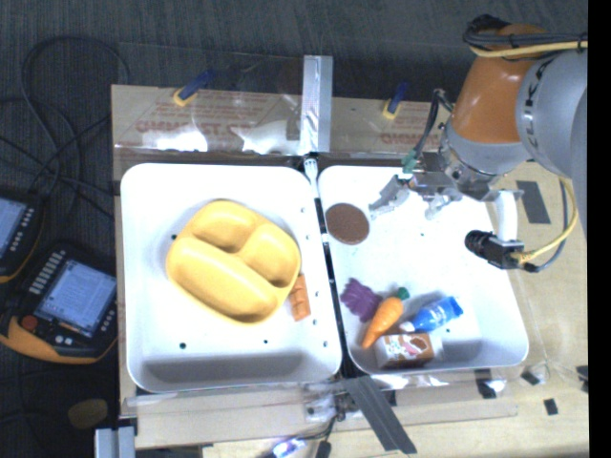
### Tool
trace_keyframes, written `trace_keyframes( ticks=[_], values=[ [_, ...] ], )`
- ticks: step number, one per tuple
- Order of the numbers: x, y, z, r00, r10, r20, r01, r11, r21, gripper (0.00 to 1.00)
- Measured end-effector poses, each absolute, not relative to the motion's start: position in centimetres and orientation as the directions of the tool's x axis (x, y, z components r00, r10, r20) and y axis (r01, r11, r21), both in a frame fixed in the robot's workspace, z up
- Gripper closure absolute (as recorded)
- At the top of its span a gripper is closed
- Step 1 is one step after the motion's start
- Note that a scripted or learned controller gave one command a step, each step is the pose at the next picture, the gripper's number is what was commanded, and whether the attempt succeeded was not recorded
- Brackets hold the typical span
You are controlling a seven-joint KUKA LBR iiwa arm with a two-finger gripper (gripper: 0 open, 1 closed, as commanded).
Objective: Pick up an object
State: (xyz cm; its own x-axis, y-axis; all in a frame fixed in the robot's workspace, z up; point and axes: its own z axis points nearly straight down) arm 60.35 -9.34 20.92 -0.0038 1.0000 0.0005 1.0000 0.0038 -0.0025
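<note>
The arm [520, 84] reaches in from the right and hangs over the upper part of the right bin [477, 284], its orange band above the wrist. The gripper [412, 198] sits low over the bin's bare white floor, and its two fingers [387, 198] stand spread apart with nothing between them. Just left of the fingers, near the bin's upper left corner, lies a brown disc [347, 222], apart from the fingertips. The other things in this bin are bunched toward its lower edge, well below the gripper: a purple toy [360, 298] lies lowest-left of the disc, a carrot [382, 317] with a green top lies slanted just beside the purple toy and touching it, a blue bottle [435, 313] with a white cap lies on its side right of the carrot, and a brown jar [409, 348] with a red label lies below both, against the bin's lower wall. In the left bin [153, 351] a big yellow loaf-shaped thing [232, 259] takes up the middle, and a small orange piece [300, 299] lies at its lower right edge, close to the wall shared with the right bin. A metal divider [316, 103] stands on the surface [143, 108] above the two bins, with blue clips [194, 87] either side of it. Left of the surface lies a handheld pendant [67, 299] with a lit screen.
</note>
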Motion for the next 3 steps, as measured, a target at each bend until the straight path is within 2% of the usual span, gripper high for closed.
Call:
trace_keyframes(
  ticks=[1, 2, 3],
  values=[
    [57.5, -8.6, 19.2, 0.145, 0.989, 0.001, 0.989, -0.145, -0.004, 0.00],
    [51.6, -10.5, 9.7, -0.126, 0.992, 0.000, 0.992, 0.126, 0.001, 0.00],
    [54.6, -15.0, 17.0, -0.419, 0.908, 0.000, 0.908, 0.419, 0.000, 0.00]
  ],
)
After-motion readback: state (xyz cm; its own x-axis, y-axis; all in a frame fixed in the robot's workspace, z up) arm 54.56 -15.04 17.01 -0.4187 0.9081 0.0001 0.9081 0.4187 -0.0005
